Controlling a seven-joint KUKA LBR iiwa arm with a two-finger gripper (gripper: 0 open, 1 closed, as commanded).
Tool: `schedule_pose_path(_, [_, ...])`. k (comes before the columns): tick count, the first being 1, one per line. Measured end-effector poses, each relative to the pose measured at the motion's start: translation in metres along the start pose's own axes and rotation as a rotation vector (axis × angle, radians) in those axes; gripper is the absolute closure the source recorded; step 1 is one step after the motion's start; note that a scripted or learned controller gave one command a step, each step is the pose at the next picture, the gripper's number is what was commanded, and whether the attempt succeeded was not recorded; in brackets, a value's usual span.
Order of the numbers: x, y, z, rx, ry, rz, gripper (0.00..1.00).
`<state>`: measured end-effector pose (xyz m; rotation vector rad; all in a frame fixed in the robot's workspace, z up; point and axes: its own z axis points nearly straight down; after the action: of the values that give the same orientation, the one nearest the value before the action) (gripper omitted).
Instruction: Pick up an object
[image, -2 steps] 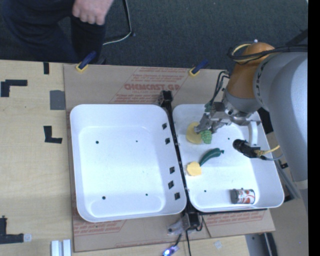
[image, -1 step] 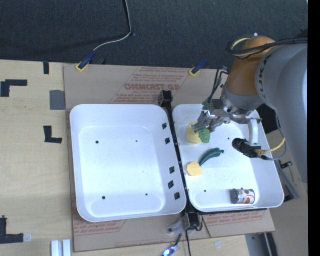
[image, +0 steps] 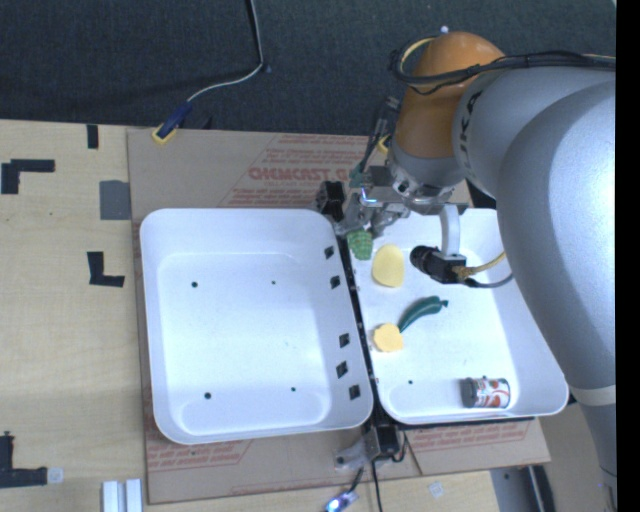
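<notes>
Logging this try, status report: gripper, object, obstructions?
Gripper low at right bin's left wall, over green piece. Grasp unconfirmed. Yellow pieces, green pepper, can lie nearby.

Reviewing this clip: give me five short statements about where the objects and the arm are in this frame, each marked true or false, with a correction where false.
1. The can lies in the left bin. False: it lies in the right bin, near its front edge.
2. The tool is over the far end of the divide between the bins. True.
3. Two yellow pieces lie in the right bin. True.
4. The dark green piece lies between the two yellow pieces and a little to their right. True.
5. The arm reaches in from the left of the view. False: it comes in from the right.
</notes>
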<state>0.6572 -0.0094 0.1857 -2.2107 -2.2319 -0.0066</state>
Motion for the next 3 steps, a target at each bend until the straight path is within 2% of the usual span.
schedule_pose_path(1, [-0.013,-0.07,0.002,0.01,-0.004,0.01,1.0])
schedule_pose_path(2, [0.026,-0.075,-0.017,0.004,-0.002,0.005,1.0])
schedule_pose_path(3, [0.039,-0.078,-0.01,0.006,-0.003,0.007,1.0])
